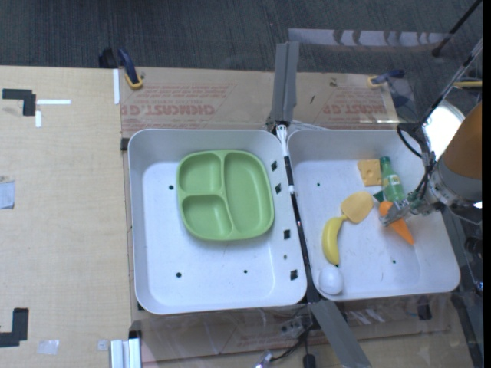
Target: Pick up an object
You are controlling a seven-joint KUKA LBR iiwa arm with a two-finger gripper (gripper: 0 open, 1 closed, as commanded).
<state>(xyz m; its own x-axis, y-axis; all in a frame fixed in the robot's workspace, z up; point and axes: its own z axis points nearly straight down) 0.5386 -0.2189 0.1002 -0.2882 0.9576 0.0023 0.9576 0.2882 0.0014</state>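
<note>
Because the arm enters from the right side of the camera view, the gripper (400,213) sits low over the right bin (430,278), at the right-hand end of the object cluster. Directly at its tip lies an orange wedge-shaped piece (404,231) — possibly a carrot — with its long axis running from upper left to lower right, the pointed end toward the bin's right wall. Whether the fingers are apart, together or closed on this piece cannot be told: the tip region is small and cluttered, and no object is clearly seen between them.

Other candidates lie to the left of the tool. A green bottle (390,181) lies just above the gripper, long axis nearly vertical in the view. A tan cracker-like square (370,172) is beside the bottle. A yellow-orange rounded item (357,207) touches the upper end of a banana (331,240), which curves downward toward a white ball (331,280) near the bin's front wall.

The left bin (153,282) holds a green divided plate (225,195), well apart from the tool.

Arm pose: the orange band (468,156) is at the right edge, with the wrist angled down and leftward into the bin. Judged from this, the orange piece is the nearest target — a grasp across its short axis appears most practical.
</note>
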